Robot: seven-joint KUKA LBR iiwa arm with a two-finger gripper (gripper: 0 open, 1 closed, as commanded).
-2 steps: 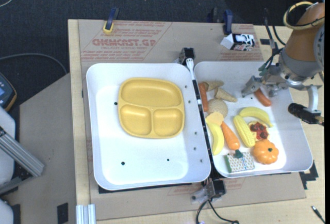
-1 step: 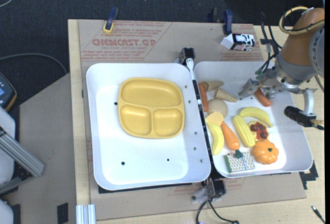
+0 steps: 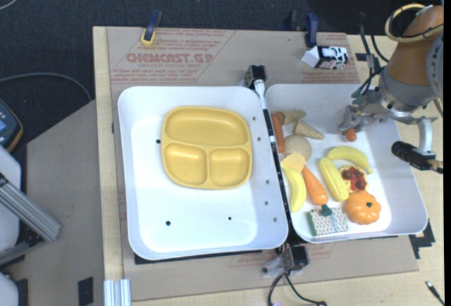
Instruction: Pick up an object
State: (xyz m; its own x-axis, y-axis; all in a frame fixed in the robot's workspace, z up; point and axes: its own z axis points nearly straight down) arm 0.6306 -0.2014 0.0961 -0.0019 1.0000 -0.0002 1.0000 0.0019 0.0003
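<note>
My gripper [image 3: 352, 123] hangs over the far right part of the right bin [image 3: 405, 188], at the end of the grey arm with the orange band. A small red-orange piece [image 3: 350, 134] sits right at its tip; whether it is gripped or lying on the bin floor is unclear. Toy food fills the bin's left and middle: a slim carrot [image 3: 278, 132], a fat carrot [image 3: 315, 186], two bananas [image 3: 297, 188] [image 3: 350, 155], a corn cob [image 3: 332, 178], an orange pumpkin [image 3: 363, 207], red berries [image 3: 353, 174] and tan bread pieces [image 3: 307, 130].
The left bin [image 3: 141, 213] holds a yellow three-compartment plate [image 3: 208, 146]. A small patterned box [image 3: 326, 221] lies at the right bin's front edge. A black-and-white tag [image 3: 325, 56] and clamps stand on the cardboard behind the bins. Cables run beside the arm.
</note>
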